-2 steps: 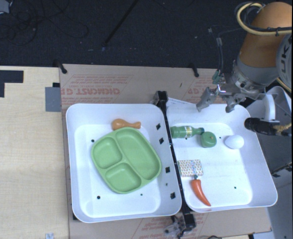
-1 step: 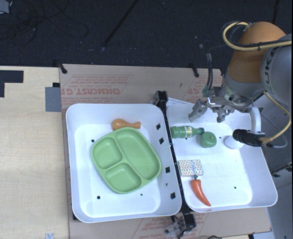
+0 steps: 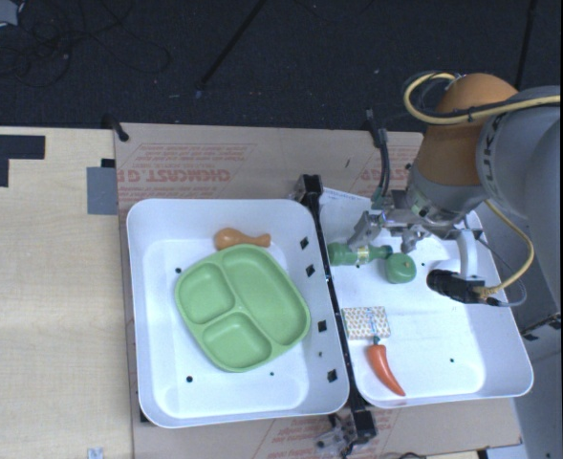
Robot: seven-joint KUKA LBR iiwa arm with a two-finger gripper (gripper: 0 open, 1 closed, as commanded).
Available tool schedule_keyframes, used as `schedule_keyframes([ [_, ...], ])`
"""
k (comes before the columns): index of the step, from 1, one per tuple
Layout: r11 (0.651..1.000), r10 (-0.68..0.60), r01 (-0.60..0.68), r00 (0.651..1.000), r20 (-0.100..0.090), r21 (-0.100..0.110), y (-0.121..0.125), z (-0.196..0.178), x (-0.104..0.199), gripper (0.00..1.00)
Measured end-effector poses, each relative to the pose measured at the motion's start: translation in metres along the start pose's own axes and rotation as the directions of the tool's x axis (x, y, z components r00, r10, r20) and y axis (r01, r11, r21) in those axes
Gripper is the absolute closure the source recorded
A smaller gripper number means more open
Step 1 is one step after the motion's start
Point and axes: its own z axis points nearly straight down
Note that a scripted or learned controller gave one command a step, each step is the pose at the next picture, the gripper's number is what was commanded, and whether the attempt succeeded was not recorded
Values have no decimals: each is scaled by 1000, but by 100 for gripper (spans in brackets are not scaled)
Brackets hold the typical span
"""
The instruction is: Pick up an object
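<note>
Green toy (image 3: 377, 256) sits in the right bin (image 3: 491, 371), w/ the jaws (image 3: 388, 229) right over its stem; can't tell if they're open or closed. Prob. light, hard plastic, smooth, so may slip; best grip across the narrow stem, not the round end. Near it: checkered packet (image 3: 365, 322) & orange pepper (image 3: 384, 368) below, bin divider (image 3: 321, 285) close on its left. Green plate (image 3: 241, 306) sits beyond the divider.

- Left bin (image 3: 138, 256), centre of frame: holding a green divided plate (image 3: 241, 306), lying flat; an orange toy drumstick (image 3: 241, 239) is touching the plate's upper edge.
- Right bin (image 3: 453, 352): a patterned packet (image 3: 365, 322) is lying at its lower left, with an orange pepper (image 3: 384, 368) just below it.
- Cardboard sheet (image 3: 214, 161): lying under both bins.
- Wooden bench (image 3: 42, 304): filling the left of the frame.
- Black cables (image 3: 71, 27): trailing across the upper left.
</note>
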Motion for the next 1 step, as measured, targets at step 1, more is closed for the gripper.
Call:
schedule_keyframes([
  [1, 1000, -1, 1, 1000, 1, -3, -1, 63, 1, 0],
])
